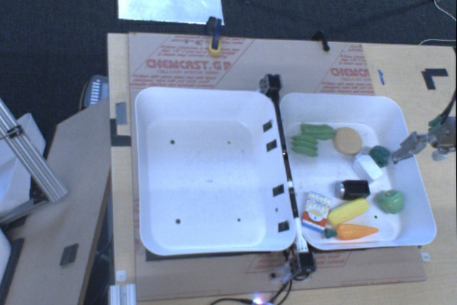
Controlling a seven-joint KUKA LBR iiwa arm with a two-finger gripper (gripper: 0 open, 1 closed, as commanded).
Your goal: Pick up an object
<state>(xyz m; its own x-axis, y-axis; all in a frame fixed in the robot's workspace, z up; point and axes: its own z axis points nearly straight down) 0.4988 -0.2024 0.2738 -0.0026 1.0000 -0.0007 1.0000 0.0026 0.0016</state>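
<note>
All objects lie in the right bin (410,175), so the hand (409,147) hovers over its right rim, fingers seemingly open and empty, nearest the dark green toy (380,153).

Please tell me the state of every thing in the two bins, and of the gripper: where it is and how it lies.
gripper: over the right bin's right edge, holding nothing.
left bin: white, sitting level on the bench.
right bin: holds all objects.
green pods: lying flat, upper left.
tan disc: flat.
corn: on its side.
carrot: on its side, touching corn.
black block: lying flat.
</note>
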